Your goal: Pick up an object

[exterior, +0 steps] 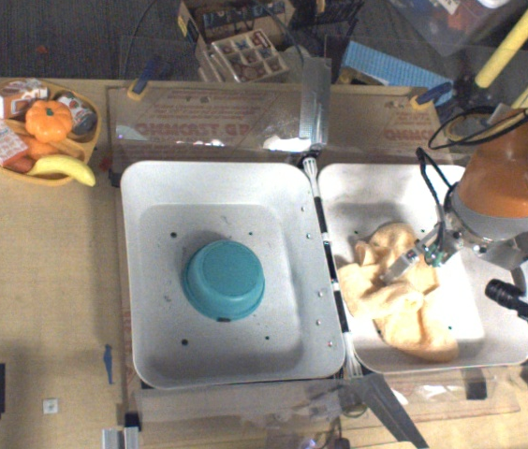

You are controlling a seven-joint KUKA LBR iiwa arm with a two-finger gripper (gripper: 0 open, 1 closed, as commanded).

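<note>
A fruit basket [30, 134] sat on the bench at the far left, well apart from the work. In the left bin [142, 195] a teal bowl [225, 279] lay upside down near the middle, untouched. In the right bin [367, 185] lay the likely target — a crumpled tan cloth [395, 297] spread across the floor of the bin. The gripper [404, 265] was down on the cloth's upper folds, touching them; whether it was released or clenched I could not tell, as the tip was small and blurred. The risk, as I judged it: soft fabric gives way, so a pinch might catch only a thin fold and slip on lifting — or the trailing cloth could drag against the bin wall.
</note>
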